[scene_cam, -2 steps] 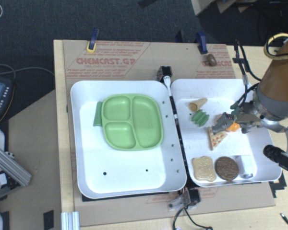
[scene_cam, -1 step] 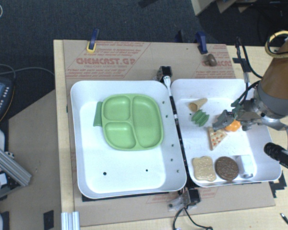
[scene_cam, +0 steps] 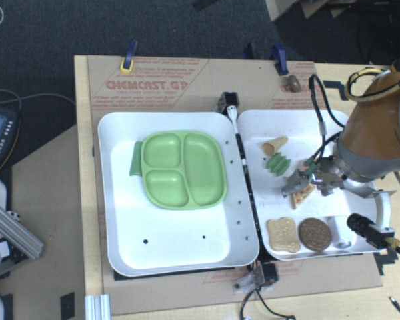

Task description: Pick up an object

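Observation:
In the right bin [scene_cam: 300, 122] lie several small food toys. A tan wedge [scene_cam: 276, 145] and a green ridged piece [scene_cam: 278, 163] sit near the bin's middle left. An orange-brown slice [scene_cam: 301, 194] lies just below them. A pale bread slice [scene_cam: 283, 235] and a round brown cookie [scene_cam: 315, 233] rest by the front wall. My gripper [scene_cam: 303, 180] reaches in from the right and hangs right over the upper end of the orange-brown slice, partly covering it. Whether it touches the slice I cannot make out.
The left bin [scene_cam: 120, 199] holds a green divided plate [scene_cam: 183, 169]. A black divider strip [scene_cam: 243, 172] runs between the bins. Cables [scene_cam: 320, 105] loop over the right bin's far right corner. The arm's grey and orange body [scene_cam: 377, 135] covers the bin's right side.

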### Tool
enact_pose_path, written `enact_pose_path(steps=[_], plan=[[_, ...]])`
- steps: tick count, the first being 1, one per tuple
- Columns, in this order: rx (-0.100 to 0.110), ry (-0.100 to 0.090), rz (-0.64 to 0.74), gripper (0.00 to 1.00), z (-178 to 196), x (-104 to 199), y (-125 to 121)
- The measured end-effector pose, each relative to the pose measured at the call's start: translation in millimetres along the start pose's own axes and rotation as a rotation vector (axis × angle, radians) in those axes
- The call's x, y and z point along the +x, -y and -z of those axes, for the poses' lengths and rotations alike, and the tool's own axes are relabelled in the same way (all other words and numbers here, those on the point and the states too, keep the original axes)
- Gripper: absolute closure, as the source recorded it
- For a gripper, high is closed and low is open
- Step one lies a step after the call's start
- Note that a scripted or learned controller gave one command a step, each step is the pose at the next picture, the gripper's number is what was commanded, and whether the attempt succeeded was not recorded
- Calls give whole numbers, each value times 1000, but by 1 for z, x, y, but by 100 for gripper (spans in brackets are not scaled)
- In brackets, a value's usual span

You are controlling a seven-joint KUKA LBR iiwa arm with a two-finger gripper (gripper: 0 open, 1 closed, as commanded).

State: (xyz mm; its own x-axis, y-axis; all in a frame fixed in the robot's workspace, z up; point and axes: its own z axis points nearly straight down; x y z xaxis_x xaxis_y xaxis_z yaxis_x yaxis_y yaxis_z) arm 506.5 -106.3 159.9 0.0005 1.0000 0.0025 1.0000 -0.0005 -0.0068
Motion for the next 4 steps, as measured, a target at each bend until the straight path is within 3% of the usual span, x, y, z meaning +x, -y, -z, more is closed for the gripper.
enact_pose_path(steps=[2,3,4], plan=[[-1,0,0,0,-77,-2,6],[-7,2,-2,100,-65,-2,5],[-12,5,0,100,-19,-5,12]])
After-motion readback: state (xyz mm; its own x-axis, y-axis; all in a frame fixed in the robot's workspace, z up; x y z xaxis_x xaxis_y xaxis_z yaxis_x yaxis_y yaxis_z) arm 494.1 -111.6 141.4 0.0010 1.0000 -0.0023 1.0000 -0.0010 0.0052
